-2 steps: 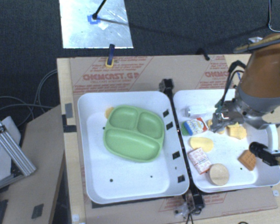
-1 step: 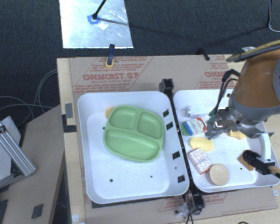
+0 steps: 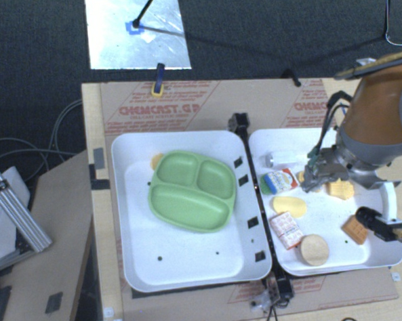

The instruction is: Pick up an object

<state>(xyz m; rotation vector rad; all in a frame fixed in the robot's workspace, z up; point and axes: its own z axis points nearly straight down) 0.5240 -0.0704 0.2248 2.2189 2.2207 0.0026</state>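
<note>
1. The pincer [image 3: 313, 178] is seen low over the right bin [image 3: 330, 213], at the end of the grey arm [image 3: 382, 125] that reaches in from the view's right.
2. Whether the pincer is released or clenched cannot be told; its tip is dark and small in the view, and whether anything is grasped cannot be judged either.
3. Just beside the pincer, toward the view's left, a colourful packet [image 3: 278, 181] in blue, red and green is seen lying on the bin floor.
4. Just beside the pincer on the other side, slightly lower in the view, a yellow wedge [image 3: 340, 189] is found; whether it touches the pincer cannot be told.
5. Above and to the left of the pincer, near it, a small pale bottle [image 3: 272, 160] is laid on its side.
6. Below and to the left of the pincer, near it, a yellow oval [image 3: 289, 205] is placed.
7. Further below the pincer, a red-and-white box [image 3: 285, 228] is seen, with a round tan disc [image 3: 314, 249] just beside the box and further still from the pincer.
8. Below and to the right of the pincer, apart from it, a brown square biscuit [image 3: 354, 230] is laid flat.
9. Well apart from the pincer, to its left, the left bin [image 3: 186, 252] is occupied by a green divided plate [image 3: 192, 189]; a small yellow thing [image 3: 157, 160] is mostly hidden behind the plate's far edge.
10. Both bins are carried side by side by the surface [image 3: 204, 102].
</note>
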